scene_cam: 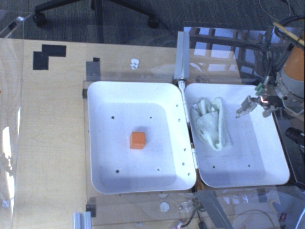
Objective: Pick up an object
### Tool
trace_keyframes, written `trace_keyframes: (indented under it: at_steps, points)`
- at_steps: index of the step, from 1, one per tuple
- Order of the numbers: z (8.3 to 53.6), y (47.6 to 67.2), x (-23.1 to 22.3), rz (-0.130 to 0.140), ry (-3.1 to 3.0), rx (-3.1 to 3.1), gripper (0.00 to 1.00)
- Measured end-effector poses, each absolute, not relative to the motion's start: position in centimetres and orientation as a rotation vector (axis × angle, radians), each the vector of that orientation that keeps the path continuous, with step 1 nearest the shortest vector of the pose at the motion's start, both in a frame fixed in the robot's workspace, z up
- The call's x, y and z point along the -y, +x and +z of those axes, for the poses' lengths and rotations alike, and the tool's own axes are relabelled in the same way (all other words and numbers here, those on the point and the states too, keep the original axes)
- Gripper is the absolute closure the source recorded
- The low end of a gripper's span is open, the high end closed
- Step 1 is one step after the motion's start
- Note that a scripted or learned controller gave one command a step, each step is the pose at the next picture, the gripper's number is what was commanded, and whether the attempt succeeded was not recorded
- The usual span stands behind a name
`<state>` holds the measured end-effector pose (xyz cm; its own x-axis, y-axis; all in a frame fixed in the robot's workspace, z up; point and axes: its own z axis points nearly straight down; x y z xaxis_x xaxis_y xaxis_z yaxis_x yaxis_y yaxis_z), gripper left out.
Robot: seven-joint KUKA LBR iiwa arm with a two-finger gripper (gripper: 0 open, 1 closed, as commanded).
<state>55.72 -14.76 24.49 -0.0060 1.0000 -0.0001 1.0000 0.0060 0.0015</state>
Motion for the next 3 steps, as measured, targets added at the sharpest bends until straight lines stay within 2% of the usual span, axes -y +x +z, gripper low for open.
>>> trace_keyframes:
  at_steps: [1,2,3]
  points:
    - [12.8,63.6,16.8,0.002,1.981,-2.434,0.0]
    - [14.1,63.8,16.7,0.008,1.975,-2.432,1.0]
    - [23.1,67.1,14.2,0.007,1.921,-2.475,1.0]
